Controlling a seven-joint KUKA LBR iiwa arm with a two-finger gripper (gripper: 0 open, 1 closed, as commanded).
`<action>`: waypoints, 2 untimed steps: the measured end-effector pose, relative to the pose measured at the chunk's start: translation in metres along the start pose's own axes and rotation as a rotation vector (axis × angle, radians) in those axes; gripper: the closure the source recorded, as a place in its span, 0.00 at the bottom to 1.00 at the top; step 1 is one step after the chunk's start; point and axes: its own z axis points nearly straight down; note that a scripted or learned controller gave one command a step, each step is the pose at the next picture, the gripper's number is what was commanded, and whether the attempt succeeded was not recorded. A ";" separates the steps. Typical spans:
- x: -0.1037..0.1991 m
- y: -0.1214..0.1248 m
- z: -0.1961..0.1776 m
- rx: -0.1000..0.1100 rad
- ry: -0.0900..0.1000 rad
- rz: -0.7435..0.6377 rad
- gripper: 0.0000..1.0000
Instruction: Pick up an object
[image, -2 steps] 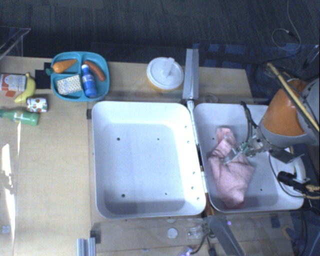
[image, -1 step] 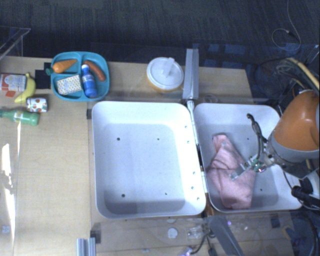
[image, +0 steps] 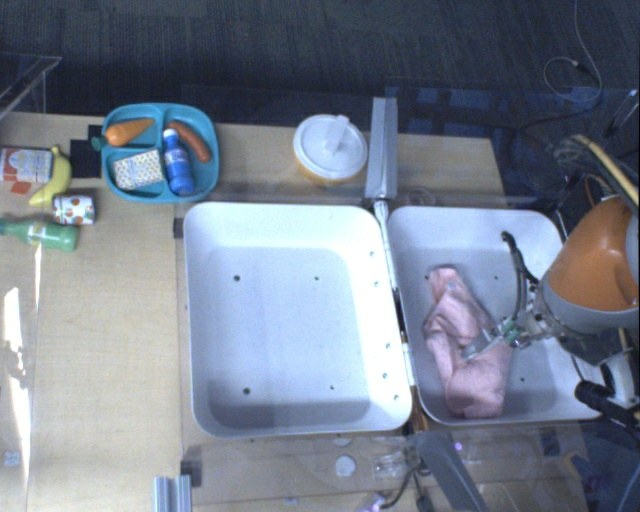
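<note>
Two-finger gripper (image: 484, 343), open/shut unclear, touching crumpled pink cloth (image: 458, 345) just left; risk: thin fold slips, soft fabric.

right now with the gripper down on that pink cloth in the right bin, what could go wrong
1. The gripper meets the pink cloth at a loose fold, so it may pinch only a thin layer that slips out on lifting.
2. The cloth is limp and long; part could drag over the right bin's rim.
</note>
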 end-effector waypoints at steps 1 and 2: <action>0.001 0.003 -0.012 -0.007 -0.001 -0.002 1.00; 0.054 0.077 -0.092 0.010 0.002 0.050 1.00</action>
